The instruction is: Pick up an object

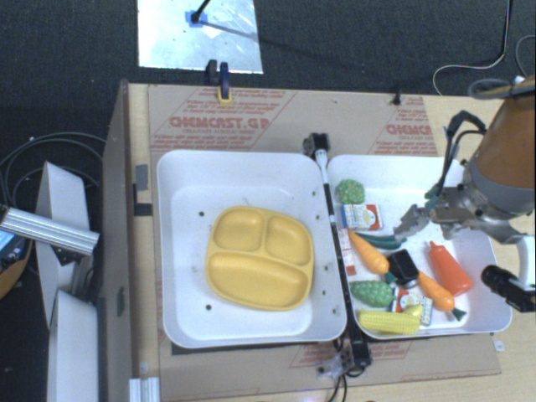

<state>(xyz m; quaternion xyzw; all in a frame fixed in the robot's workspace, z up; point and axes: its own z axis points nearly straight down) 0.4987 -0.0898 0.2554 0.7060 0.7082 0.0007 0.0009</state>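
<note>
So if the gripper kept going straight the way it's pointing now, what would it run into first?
The gripper points left and downward over the right bin. Its line probably meets the dark green curved item beside the orange carrot first, though height is unclear.

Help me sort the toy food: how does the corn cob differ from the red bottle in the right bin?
The corn cob is yellow with a bumpy surface; the red bottle is orange-red and smooth. The corn cob lies almost level along the bin's near edge, while the red bottle lies at a slant, its narrow tip pointing up and left. Both lie flat in the right bin, clear of the pincer.
</note>
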